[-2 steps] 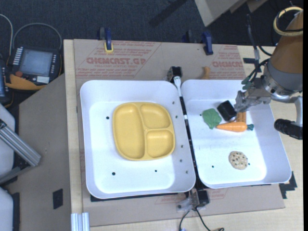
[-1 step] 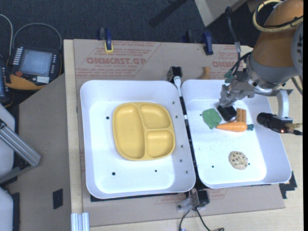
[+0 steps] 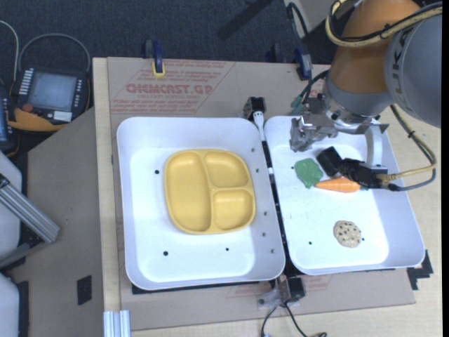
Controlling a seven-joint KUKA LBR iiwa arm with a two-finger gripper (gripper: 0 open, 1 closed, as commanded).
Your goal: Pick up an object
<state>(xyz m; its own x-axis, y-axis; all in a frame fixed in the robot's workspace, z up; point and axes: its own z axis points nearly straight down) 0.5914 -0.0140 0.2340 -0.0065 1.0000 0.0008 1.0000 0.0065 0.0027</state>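
Observation:
In the right bin point(image 3: 393, 251) lie a green flat piece point(image 3: 307, 171), an orange carrot point(image 3: 338, 184) just to its right, and a round speckled cookie point(image 3: 347, 233) nearer the front. My gripper point(image 3: 302, 137) hangs over the back left part of this bin, a little behind the green piece. I see nothing held in it. The grey arm with its orange band point(image 3: 368, 30) reaches in from the upper right.
The left bin point(image 3: 140, 237) holds a yellow divided plate point(image 3: 209, 189) with three compartments. A black rail point(image 3: 266, 163) runs between the two bins. A handheld control pendant point(image 3: 49, 93) lies off the bench at the far left.

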